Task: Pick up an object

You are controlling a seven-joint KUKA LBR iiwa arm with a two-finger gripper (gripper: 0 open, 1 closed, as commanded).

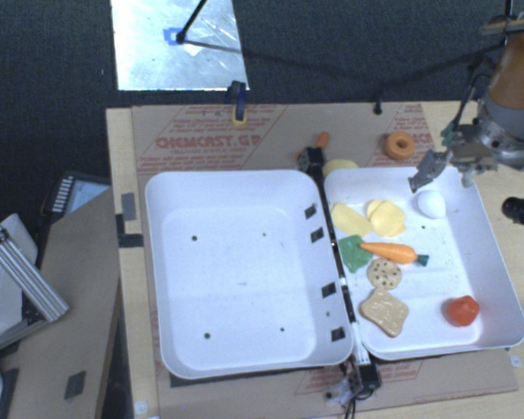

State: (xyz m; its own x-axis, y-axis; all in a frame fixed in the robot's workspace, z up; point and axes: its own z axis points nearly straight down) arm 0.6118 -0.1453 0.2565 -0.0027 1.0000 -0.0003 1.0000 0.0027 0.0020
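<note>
The right bin holds several toy foods. A white egg lies near its far edge, with two yellow pieces to its left. An orange carrot lies mid-bin against a green piece. Nearer the front are a round cookie, a tan toast slice and a red tomato. My gripper hangs over the bin's far right corner, just above and behind the egg. Its fingers are spread open, with nothing between them.
The left bin sits beside the right one, joined by a black clip strip. Outside the bins on the bench lie a brown donut and a yellow item at the far rim.
</note>
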